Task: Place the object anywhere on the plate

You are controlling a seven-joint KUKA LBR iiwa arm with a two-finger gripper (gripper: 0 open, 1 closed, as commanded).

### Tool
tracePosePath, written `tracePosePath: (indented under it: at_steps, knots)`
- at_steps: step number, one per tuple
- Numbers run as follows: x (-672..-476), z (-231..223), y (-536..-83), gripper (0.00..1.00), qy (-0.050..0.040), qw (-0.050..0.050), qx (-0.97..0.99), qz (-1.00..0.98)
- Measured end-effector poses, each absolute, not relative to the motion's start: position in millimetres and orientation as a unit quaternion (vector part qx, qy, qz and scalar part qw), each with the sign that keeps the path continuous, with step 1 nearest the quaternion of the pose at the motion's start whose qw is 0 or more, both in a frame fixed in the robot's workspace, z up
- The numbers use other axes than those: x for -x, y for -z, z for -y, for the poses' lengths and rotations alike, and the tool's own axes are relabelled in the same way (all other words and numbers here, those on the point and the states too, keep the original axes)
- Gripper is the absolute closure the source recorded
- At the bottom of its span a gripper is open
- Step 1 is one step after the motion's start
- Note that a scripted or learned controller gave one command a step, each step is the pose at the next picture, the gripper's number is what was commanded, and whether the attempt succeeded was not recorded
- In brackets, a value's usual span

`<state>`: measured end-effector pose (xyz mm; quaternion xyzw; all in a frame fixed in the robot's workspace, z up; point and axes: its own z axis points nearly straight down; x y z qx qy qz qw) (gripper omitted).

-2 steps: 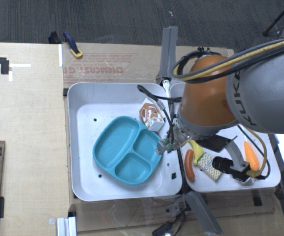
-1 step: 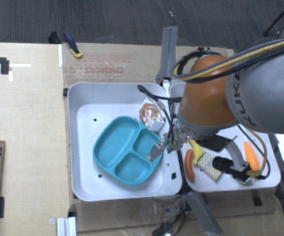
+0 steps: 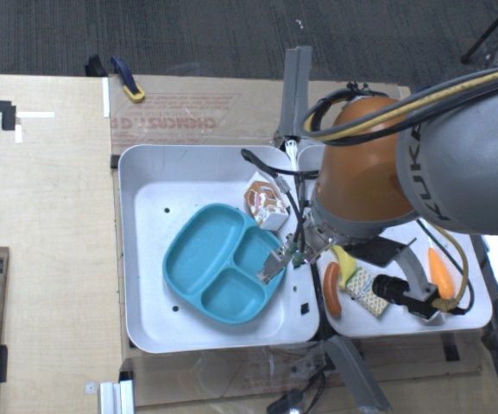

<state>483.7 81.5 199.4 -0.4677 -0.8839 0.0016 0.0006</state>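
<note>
The gripper [image 3: 274,266] hangs over the right edge of the blue plate [image 3: 218,266], so a release would land there. I cannot tell its state. The wrapped object [image 3: 264,202] lies just behind the plate.

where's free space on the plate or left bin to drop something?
Free: the blue plate's large left compartment, and bare left bin floor between plate and left wall. Crowded: plate's right edge under the gripper, beside the snack packet.

Turquoise plate [image 3: 210,261] in a white bin [image 3: 136,231]; orange-and-white printed packet [image 3: 264,203]; red sausage [image 3: 331,288], orange carrot [image 3: 439,271], yellow dotted sponge [image 3: 362,289]; grey arm [image 3: 460,162], orange band [image 3: 361,158].
</note>
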Motion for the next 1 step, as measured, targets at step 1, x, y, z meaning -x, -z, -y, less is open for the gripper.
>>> tracePosePath:
  at_steps: [1]
  knots:
    - [-483.7, -81.5, -199.4, 0.0, -0.0016, 0.001, 0.468, 0.884]
